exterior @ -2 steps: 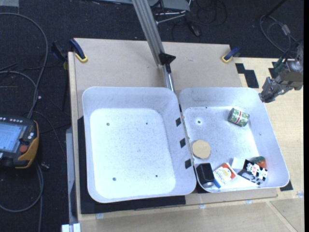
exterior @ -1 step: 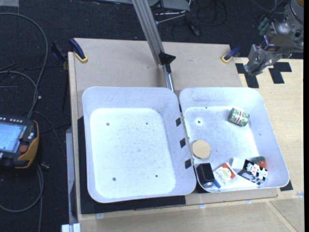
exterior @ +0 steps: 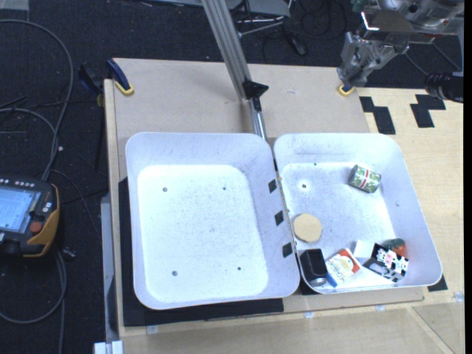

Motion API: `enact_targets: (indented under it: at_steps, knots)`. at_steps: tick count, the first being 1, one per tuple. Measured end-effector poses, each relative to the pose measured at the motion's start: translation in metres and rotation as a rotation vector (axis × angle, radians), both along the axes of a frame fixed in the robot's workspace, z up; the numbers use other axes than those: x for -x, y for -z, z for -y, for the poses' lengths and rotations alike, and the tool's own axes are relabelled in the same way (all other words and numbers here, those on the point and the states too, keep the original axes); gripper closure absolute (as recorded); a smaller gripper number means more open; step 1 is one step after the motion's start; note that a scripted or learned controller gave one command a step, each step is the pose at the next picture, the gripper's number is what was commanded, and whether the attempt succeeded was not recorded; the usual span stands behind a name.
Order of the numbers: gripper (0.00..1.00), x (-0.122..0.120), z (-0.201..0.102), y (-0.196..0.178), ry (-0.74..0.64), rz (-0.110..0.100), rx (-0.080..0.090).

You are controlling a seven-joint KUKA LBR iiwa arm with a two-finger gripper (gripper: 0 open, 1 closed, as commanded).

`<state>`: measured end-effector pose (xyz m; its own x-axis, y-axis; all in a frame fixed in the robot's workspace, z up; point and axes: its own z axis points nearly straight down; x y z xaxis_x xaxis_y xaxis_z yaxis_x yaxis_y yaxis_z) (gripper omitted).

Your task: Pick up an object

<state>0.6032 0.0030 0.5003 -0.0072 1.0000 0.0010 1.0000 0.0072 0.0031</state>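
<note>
My gripper (exterior: 354, 66) hangs high at the upper right, above the bench's far edge and well beyond the right bin (exterior: 413, 198). Nothing shows between its fingers. In the right bin lie a small green can (exterior: 364, 178) near the far right, a round tan disc (exterior: 307, 228) at the left side, a black block (exterior: 314, 264) in the near left corner, an orange and white packet (exterior: 342, 265) beside it, and a black patterned item with red and green bits (exterior: 389, 259) at the near right.
The left bin (exterior: 199, 220) sits beside the right one. A slanted metal pole (exterior: 228, 35) rises from the bins' far junction. Yellow clamps (exterior: 124, 88) mark the bench's far corners. A teach pendant (exterior: 22, 216) lies on the floor at left.
</note>
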Motion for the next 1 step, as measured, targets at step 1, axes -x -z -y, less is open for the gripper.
enact_targets:
  at_steps: [1]
  knots:
    - [1.00, -0.0431, -0.0576, -0.0382, 0.002, -0.002, 0.000]
